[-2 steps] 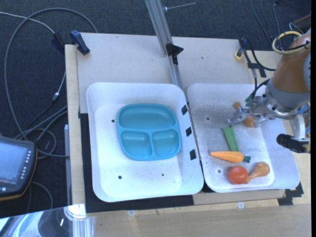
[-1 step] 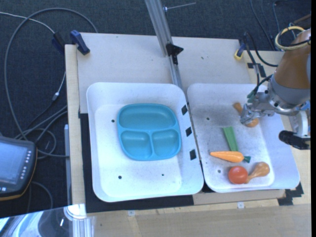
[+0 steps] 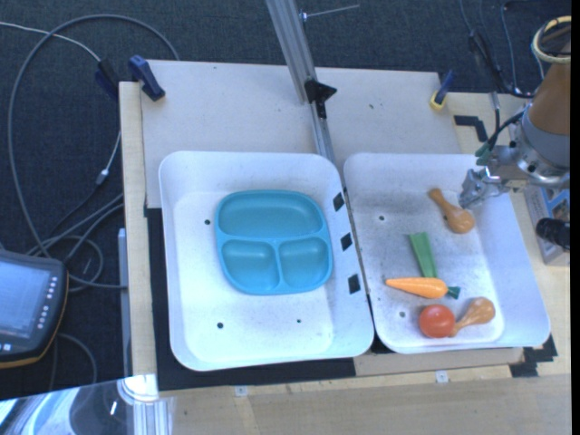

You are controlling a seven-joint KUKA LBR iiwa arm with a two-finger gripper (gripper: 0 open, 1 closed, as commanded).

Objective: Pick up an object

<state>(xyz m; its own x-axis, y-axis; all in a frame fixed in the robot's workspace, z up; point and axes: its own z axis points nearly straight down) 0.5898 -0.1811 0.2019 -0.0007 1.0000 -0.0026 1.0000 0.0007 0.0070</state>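
The right bin (image 3: 507,243) holds several toy foods. A tan wooden piece with a round head (image 3: 451,211) lies near the bin's far right. A green stick (image 3: 421,254) sits mid-bin, with an orange carrot (image 3: 419,287) just in front of it. A red tomato (image 3: 437,321) touches a tan gourd-shaped piece (image 3: 476,313) at the front. My gripper (image 3: 475,189) hangs low at the bin's far right edge, just right of the tan wooden piece's thin end. Nothing shows held in it.
The left bin (image 3: 195,188) holds a blue divided plate (image 3: 272,240). A slanted metal pole (image 3: 290,34) rises from between the bins at the back. Clamps (image 3: 145,78) grip the bench's far corners. Cables and a screen (image 3: 27,306) lie off to the left.
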